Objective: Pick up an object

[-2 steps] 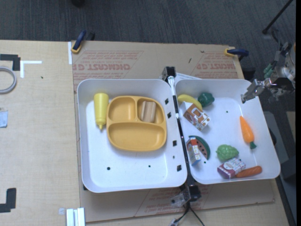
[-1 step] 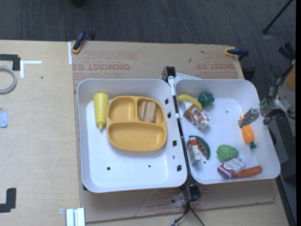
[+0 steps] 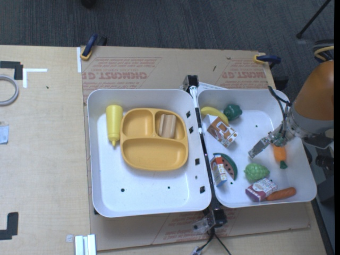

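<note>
fingers (image 3: 258, 148) are sitting apart, gripping nothing, pointing down-left over bare floor of the right bin (image 3: 249, 126). gripper (image 3: 264, 145) is hanging just beside a small carrot (image 3: 279, 154), not touching it as far as i can see. green lettuce (image 3: 256, 171) is lying near, below. yellow tray (image 3: 154, 138) is resting in the left bin (image 3: 143, 195).
</note>
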Controlling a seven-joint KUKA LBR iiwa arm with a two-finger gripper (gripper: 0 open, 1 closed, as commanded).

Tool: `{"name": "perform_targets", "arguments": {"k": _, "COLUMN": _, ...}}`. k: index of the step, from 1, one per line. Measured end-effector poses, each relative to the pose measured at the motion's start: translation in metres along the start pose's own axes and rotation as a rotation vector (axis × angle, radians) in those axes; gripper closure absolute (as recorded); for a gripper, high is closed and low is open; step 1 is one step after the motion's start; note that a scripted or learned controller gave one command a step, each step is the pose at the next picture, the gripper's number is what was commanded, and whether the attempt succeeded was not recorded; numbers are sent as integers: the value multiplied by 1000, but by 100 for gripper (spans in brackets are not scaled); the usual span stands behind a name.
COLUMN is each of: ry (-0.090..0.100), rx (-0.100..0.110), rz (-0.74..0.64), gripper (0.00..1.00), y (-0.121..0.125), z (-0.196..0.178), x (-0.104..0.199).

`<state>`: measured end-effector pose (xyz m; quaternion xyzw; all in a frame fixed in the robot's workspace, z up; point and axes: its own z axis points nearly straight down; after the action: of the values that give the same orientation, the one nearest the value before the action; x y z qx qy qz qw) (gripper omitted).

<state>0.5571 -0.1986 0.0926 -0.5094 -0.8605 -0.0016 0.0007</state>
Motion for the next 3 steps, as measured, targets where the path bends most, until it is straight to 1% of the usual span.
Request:
{"name": "perform_targets", "arguments": {"k": 1, "ry": -4, "rx": -2, "rz": 4, "gripper": 100, "y": 0, "z": -10, "x": -1}}
{"name": "perform_targets", "arguments": {"k": 2, "ry": -5, "rx": 0, "rz": 186, "gripper": 100, "y": 46, "z": -111, "x": 25}}
{"name": "perform_targets", "arguments": {"k": 3, "ry": -3, "rx": 1, "rz": 107, "gripper": 100, "y": -14, "z": 0, "x": 41}}
